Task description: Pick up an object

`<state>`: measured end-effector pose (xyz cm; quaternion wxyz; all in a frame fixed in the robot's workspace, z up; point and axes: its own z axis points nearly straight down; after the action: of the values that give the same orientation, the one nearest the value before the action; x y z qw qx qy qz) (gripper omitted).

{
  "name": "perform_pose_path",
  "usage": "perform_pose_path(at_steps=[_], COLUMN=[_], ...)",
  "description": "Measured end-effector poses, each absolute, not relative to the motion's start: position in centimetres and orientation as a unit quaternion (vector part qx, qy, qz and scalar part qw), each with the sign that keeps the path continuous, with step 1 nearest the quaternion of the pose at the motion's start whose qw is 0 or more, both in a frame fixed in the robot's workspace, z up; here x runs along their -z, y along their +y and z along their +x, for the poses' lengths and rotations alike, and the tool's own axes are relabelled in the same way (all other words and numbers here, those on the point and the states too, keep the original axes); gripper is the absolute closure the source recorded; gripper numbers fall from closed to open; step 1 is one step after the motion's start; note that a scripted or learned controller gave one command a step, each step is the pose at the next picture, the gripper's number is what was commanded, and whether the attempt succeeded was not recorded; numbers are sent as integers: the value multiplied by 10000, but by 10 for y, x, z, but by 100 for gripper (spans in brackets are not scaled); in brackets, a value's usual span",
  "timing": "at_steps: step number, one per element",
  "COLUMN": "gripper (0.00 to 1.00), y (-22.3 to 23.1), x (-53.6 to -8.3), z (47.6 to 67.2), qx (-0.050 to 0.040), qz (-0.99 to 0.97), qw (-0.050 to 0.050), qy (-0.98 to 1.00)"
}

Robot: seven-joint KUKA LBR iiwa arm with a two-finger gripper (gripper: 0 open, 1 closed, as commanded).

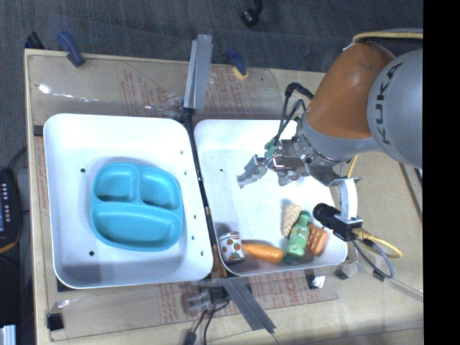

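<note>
Item: claw poised over right bin, pick not yet made

Bench of pale board, dark floor behind, carrying two shallow white bins side by side. Left bin (65,142): holds one blue divided tray (136,205), well apart from the claw, on its far side across the ridge between the bins. Right bin (223,149): bare white floor beneath the claw; all loose goods lie crowded in the corner nearest the camera, below and slightly to the arm side of the claw. Listed there: small printed can (230,246); orange carrot (261,251) just beside it; green bottle (298,238); pale ridged piece (291,216) touching the bottle; orange-red piece (317,241) on the bottle's other side.

Claw (253,172): fingers spread, released, nothing between them, hanging above the bin floor with no object under it.

Handling note, as judgement: the carrot or the can look the easiest targets, being at the cluster's edge. Shift the claw toward the near corner, align the fingers across the carrot's short width, descend fully before closing. Risk: the bin wall crowds the cluster, and a wide approach may nudge neighbours
</note>
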<state>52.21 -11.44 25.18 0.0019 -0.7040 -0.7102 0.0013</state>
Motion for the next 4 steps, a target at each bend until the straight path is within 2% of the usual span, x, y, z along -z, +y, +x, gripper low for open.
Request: perform_pose_path(at_steps=[1,2,3,4], gripper=[0,0,0,0], y=[-197,-211,-210,-210], x=[-101,-92,-92,-93], z=[480,520,583,478], qx=[-2,-3,-1,7], qz=[-7046,-7047,-7046,-7039], qw=[11,5,9,0], qy=[-7096,-7095,-7096,-7103])
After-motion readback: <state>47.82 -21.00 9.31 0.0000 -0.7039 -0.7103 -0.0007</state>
